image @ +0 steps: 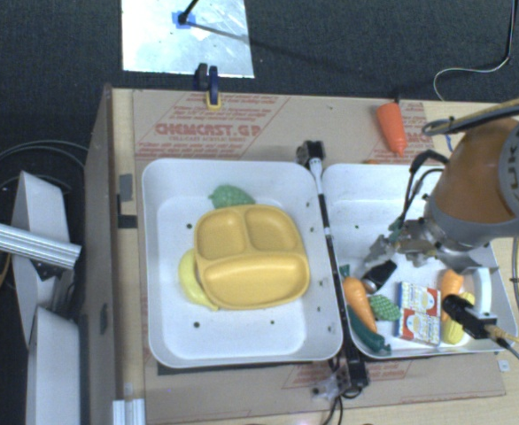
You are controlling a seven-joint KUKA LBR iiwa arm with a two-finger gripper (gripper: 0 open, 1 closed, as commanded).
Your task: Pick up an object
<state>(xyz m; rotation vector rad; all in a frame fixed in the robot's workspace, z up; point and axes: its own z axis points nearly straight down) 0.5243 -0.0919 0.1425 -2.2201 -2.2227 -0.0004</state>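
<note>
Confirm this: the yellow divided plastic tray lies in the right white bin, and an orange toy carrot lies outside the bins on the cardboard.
Wrong bin. The camera view shows the yellow divided plastic tray in the left white bin; the orange toy carrot does lie outside the bins on the cardboard.

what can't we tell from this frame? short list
- Gripper, camera view: low in the right bin; too small and blurred to read finger state or any grasp.
- Yellow item, left bin: mostly under the yellow tray; shape unknown.
- Green item: tray covers its near part.
- Small carton: print too small to read.
- Right bin: arm covers its far right side.
</note>
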